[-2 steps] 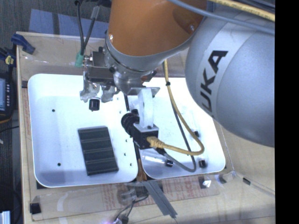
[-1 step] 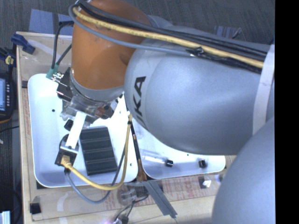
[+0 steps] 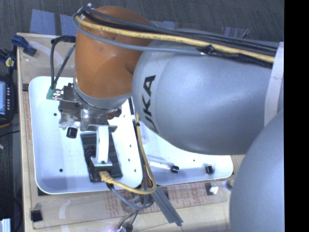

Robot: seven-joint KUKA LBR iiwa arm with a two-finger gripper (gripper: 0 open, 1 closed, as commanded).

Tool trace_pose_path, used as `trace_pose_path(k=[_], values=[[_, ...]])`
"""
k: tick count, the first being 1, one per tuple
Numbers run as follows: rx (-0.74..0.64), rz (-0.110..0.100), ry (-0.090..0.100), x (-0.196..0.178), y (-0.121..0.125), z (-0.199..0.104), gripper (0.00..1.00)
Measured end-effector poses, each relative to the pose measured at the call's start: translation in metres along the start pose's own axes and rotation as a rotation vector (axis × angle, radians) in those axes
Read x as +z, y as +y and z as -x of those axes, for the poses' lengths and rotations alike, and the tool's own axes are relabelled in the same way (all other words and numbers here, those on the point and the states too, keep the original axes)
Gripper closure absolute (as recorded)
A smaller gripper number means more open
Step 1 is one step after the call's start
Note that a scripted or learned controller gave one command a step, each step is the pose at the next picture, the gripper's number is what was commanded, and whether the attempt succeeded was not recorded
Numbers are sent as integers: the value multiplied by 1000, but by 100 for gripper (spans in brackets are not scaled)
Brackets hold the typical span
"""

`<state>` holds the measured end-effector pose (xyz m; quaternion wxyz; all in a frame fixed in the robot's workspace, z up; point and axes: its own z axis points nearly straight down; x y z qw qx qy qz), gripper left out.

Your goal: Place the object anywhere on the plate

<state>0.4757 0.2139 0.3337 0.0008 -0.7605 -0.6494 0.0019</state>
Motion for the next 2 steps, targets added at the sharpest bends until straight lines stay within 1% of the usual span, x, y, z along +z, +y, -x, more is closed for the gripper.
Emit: trace_pose_path(k=[1, 2], values=[[95, 0, 1, -40, 40, 12, 100], [-288, -2, -1, 4, 12, 76, 100]])
